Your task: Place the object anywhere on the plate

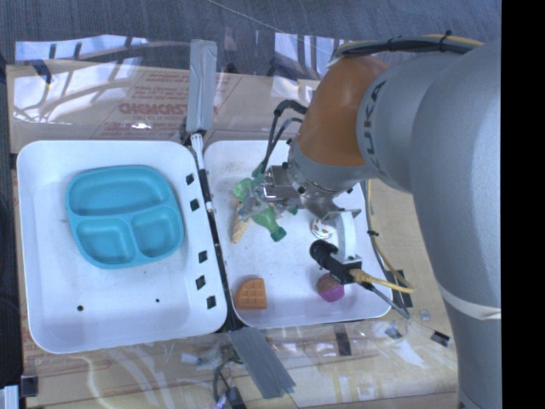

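The gripper (pixel 266 196) was seen over the green toy (pixel 262 214), right of the plate (pixel 124 215); its grip could not be told.

The plate (pixel 125 215) lies in the left bin (pixel 51 305), while the right bin (pixel 289 313) holds 4 things (waffle (pixel 250 294) nearest, bottle (pixel 269 221) and cone (pixel 241 227) farther, ball (pixel 330 290) right).
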`<state>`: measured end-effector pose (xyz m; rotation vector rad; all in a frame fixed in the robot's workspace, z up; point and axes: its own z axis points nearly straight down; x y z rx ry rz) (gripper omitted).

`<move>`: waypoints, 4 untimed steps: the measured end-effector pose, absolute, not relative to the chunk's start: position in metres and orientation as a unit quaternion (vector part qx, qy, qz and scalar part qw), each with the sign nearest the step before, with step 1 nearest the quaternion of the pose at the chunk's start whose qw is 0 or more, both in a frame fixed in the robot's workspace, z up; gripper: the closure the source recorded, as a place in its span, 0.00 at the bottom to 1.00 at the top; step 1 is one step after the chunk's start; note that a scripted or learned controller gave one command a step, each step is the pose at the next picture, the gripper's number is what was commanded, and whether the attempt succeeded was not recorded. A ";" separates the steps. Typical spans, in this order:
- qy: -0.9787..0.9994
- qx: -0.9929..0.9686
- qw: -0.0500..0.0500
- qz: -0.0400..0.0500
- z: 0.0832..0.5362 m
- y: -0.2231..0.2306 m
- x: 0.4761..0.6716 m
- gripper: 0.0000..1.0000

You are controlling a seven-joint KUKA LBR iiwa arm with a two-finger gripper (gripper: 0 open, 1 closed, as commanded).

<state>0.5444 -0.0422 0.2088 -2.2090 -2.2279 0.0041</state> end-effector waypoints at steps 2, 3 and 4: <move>-0.711 -0.703 0.002 0.003 0.120 0.101 0.609 1.00; -0.710 -0.704 0.000 -0.001 0.191 0.112 0.625 1.00; -0.710 -0.704 0.001 0.002 0.188 0.112 0.623 0.00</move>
